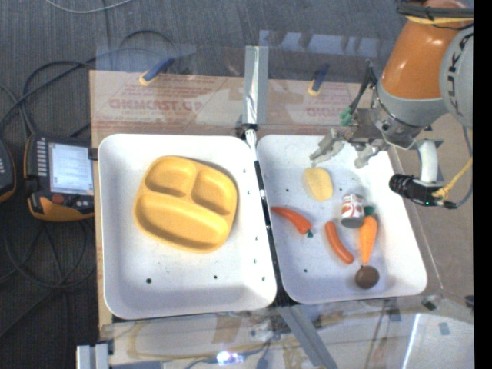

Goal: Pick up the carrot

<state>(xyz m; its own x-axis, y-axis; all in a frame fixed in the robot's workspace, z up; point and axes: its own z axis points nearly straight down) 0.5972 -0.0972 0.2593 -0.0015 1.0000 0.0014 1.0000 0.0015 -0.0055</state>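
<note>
Lying in the right bin (400, 279), near its right wall and toward the front right corner: the carrot (368, 239). Orange, tapered, green stub at the upper end, thin end pointing down toward the front edge. Roughly upright in the frame, slight tilt.

Neighbours are tight. Small red-and-white can (352, 209) sits just beside the green top, on its left; can't tell if they touch. Orange-red sausage (339, 243) lies just left of the carrot, near parallel, narrow gap between them. Brown round thing (367, 277) sits right at the carrot's thin tip, looks touching or nearly so. Red chili pepper (293, 219) is further left, toward the bin's left wall. Pale yellow lump (318, 184) sits near the bin's middle, toward the back.

Open room: a bare strip of bin floor between carrot and right wall, narrow. More bare floor at the front left of the bin and along the back right corner.

Left bin (115, 283) holds a yellow sectioned tray (187, 201), centred.

Claw (347, 151) hangs over the back edge of the right bin, fingers spread apart, nothing between them. Carrot is well apart from it, toward the front and slightly right, with the can between them. Arm (419, 60) comes in from the back right corner of the bench.
</note>
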